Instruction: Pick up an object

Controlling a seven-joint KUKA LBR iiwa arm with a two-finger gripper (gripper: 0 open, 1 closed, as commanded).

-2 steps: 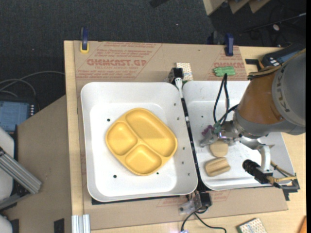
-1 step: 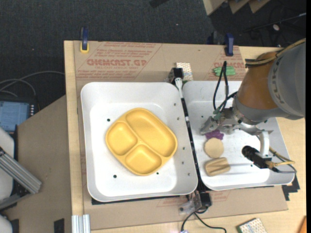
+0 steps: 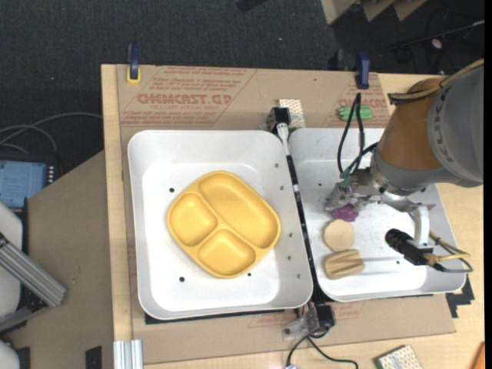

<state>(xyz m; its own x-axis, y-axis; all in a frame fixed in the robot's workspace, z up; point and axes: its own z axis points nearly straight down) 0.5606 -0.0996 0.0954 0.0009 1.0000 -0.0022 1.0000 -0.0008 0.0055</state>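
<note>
Jaws [image 3: 347,200] low in right bin [image 3: 388,283], over purple thing [image 3: 344,211]; grip state unclear. Bun [image 3: 339,234], roll [image 3: 343,264] just below. Open floor toward bin's left wall.

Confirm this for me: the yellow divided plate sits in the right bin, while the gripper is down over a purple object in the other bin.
Not quite. In the camera view the yellow divided plate sits in the left bin, not the right. The gripper is down over the purple object in the other bin, the right bin.
</note>
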